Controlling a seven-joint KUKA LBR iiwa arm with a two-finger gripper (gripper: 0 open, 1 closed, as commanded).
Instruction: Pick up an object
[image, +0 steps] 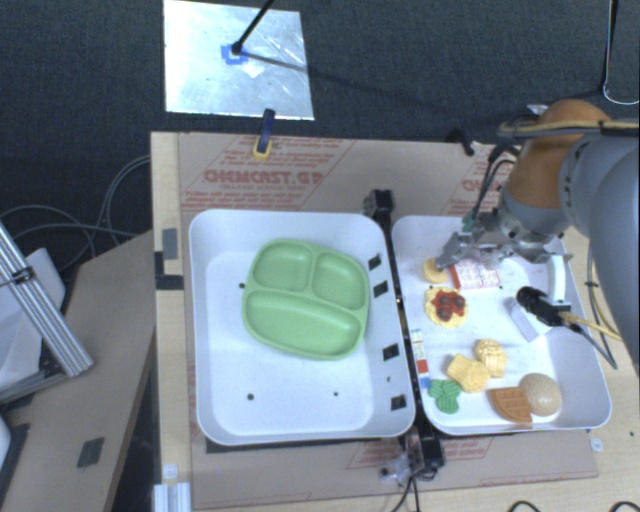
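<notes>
While low over the right bin (580, 400), pincer (462, 252) poised beside small yellow piece (434, 269) and red-and-white packet (478, 276); spread or pressed together, cannot tell. Green divided tray (305, 298) resting in left bin (225, 400).

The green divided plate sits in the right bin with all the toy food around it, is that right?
Not quite. The camera view shows the green divided plate in the left bin. The toy food, such as the waffle, lies in the right bin.

Grey arm (603, 180), orange wrist band (545, 165)
</notes>
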